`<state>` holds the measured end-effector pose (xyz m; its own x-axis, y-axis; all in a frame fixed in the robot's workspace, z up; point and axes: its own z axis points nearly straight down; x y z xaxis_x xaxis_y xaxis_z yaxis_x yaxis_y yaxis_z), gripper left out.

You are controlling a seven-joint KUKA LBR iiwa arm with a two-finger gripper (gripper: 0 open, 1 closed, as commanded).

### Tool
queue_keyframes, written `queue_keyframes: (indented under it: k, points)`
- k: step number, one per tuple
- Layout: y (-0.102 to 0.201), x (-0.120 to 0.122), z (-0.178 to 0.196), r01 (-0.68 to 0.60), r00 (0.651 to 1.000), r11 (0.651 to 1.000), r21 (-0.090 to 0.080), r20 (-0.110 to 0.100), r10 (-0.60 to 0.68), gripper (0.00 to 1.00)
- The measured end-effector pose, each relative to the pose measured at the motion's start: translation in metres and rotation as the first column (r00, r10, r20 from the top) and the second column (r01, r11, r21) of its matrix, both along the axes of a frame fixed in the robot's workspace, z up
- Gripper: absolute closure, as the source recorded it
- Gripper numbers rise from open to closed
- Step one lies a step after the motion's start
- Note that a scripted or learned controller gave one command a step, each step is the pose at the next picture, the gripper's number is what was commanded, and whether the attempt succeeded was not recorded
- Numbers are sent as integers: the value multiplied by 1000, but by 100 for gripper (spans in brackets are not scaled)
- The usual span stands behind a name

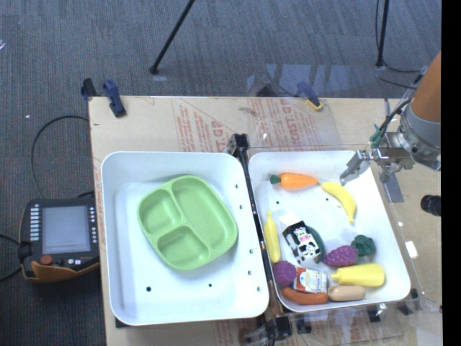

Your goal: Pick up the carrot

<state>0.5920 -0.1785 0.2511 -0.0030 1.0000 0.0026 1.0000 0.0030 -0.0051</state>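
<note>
Grey carpet surrounds the counter (180, 121), on which two white bins are set side by side. The carrot (297, 182) is found at the far end of the right bin (392, 222), its long axis running left to right with the green top to the left. The pincer (358, 167) is held just to the right of it, above the banana (341, 198), nothing being seen between its fingers; whether it is released or clenched cannot be told. The arm (425, 114) is reached in from the far right, wrist tilted down and leftward.
</note>
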Motion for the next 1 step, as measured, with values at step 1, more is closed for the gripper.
queue_keyframes:
  k: [1]
  points:
    - [38,14,-109,-100,995,995,5,-11,100,0]
